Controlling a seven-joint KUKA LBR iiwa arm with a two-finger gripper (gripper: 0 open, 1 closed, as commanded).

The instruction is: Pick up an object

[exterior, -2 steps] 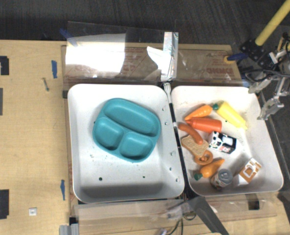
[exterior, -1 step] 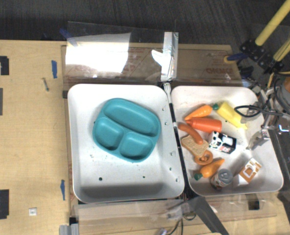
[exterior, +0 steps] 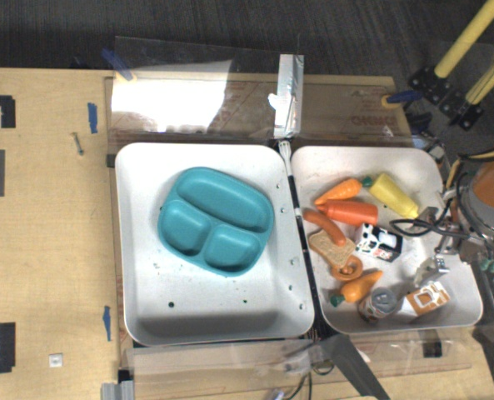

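- Toy food heaped in the right bin (exterior: 459, 302), lower right of frame: carrot (exterior: 340, 192), yellow piece (exterior: 393, 194), sausage (exterior: 325, 223), small can (exterior: 382, 302).
- Teal divided plate (exterior: 217, 218) alone in the left bin (exterior: 138, 223), centre of frame.
- End effector (exterior: 436, 242) at right edge, over the right bin; grip state impossible to tell.

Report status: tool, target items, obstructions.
Tool at right bin's right edge, holding nothing. Toy food pile untouched. Teal tray sits in left bin.
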